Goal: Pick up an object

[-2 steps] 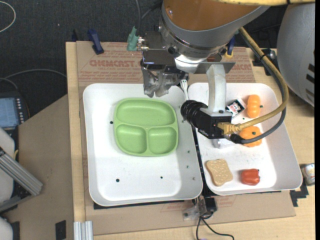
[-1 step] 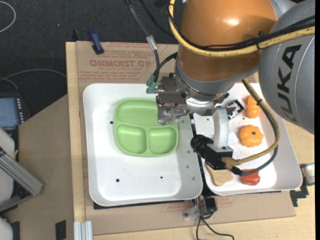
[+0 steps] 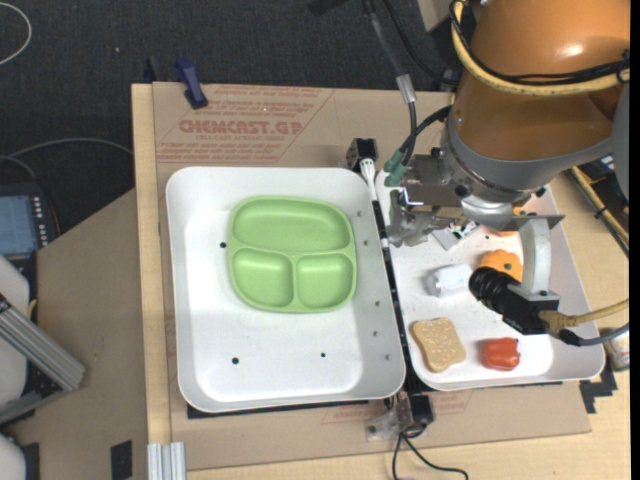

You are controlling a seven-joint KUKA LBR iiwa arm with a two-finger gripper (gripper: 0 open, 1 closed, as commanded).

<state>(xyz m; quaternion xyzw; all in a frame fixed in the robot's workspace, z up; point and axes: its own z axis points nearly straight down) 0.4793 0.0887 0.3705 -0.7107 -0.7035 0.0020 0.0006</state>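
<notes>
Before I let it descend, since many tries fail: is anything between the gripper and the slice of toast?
The gripper sits at the right bin's far end. The tan toast slice lies near; a small grey-white piece lies between them.

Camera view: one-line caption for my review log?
KUKA arm hangs over the right bin of toy food; green divided plate sits in the left bin.

Bright, even overhead light washes the left bin (image 3: 200,298) nearly featureless and puts a glossy highlight on the arm's orange band (image 3: 545,28), with soft shadows and a slightly grainy picture.
</notes>
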